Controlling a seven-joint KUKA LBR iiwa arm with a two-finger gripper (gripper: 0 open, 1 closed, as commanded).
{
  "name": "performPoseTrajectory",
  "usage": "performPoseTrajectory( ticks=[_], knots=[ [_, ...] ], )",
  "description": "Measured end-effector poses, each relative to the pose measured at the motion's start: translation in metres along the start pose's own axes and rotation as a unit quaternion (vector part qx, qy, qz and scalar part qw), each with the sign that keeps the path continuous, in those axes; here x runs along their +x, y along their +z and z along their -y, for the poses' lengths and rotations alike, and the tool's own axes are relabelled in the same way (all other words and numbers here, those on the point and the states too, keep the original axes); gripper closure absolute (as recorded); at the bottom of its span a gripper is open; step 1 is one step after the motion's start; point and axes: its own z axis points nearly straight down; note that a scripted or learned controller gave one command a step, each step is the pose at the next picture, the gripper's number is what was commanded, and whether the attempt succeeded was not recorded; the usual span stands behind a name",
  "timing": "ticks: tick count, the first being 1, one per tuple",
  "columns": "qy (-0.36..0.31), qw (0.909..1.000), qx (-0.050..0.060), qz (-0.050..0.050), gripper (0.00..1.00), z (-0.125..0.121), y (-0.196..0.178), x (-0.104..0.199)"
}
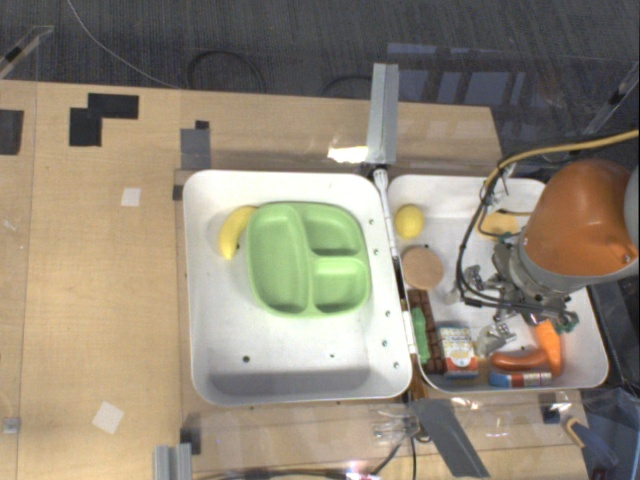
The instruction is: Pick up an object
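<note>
The arm reaches in over the right bin, its orange band hanging above the near end where most of the things are crowded together. The gripper is low among them, but the wrist and its cables cover it from above, so I cannot tell how it stands or whether anything is caught in it.

By my reading, the step in hand is the descent onto a target, with no lift yet begun. The likeliest target is the carrot, which lies just beside the gripper near the right wall of the bin. Its long axis runs from far to near with a slight lean to the right. Which end is the tip I cannot make out.

Just in front of it lies a red tube, its long axis running left to right along the near wall, and a small carton stands to the left of that. A brown disc and a lemon sit well apart at the far left of the same bin.

The next move calls for a grip across the carrot's narrow width, then a straight rise (the neighbours are close enough to be dragged along).

The left bin holds a green tray with a banana touching its left edge.
</note>
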Motion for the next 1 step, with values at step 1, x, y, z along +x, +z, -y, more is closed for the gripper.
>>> performPoseTrajectory(
  ticks=[1],
  knots=[
    [-0.062,0.9981,0.004,0.002,0.00,0.0735,-0.0320,-0.0201]
  ],
)
